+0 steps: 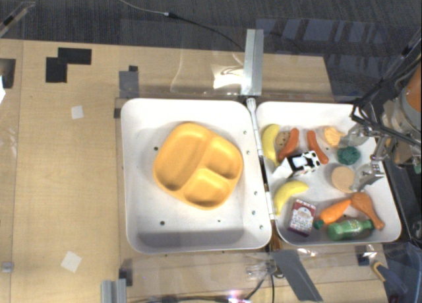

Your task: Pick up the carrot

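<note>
The carrot (333,211) is orange with a small green stub at its left end. It lies tilted near the front of the right bin (394,228), between a red carton (302,218) and a toy drumstick (366,206). My gripper (363,157) hovers at the bin's right side, behind the carrot and apart from it. Its two metal fingers (355,137) are spread open, and nothing is between them.
A green bottle (349,230) lies just in front of the carrot. Also in the right bin are two bananas (271,141), sausages (291,144), a cow toy (306,161), a teal piece (348,156) and a tan disc (343,178). The left bin (142,232) holds a yellow divided plate (197,164).
</note>
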Controlling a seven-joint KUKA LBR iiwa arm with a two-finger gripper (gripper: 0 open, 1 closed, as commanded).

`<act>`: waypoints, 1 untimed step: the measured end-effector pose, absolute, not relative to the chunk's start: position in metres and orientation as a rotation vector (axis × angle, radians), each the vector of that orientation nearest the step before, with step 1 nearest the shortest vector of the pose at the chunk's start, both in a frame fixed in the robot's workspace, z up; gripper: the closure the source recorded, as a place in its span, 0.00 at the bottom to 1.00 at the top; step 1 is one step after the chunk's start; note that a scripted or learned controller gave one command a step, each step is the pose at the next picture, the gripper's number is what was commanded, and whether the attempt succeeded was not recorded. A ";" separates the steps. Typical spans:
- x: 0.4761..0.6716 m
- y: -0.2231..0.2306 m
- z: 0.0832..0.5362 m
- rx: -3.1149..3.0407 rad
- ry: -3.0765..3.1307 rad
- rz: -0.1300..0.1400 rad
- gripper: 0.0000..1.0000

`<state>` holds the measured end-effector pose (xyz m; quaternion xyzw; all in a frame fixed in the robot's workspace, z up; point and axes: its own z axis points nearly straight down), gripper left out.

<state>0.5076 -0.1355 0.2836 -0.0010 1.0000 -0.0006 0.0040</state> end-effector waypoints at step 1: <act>0.501 -0.164 0.146 -0.254 3.136 0.005 0.00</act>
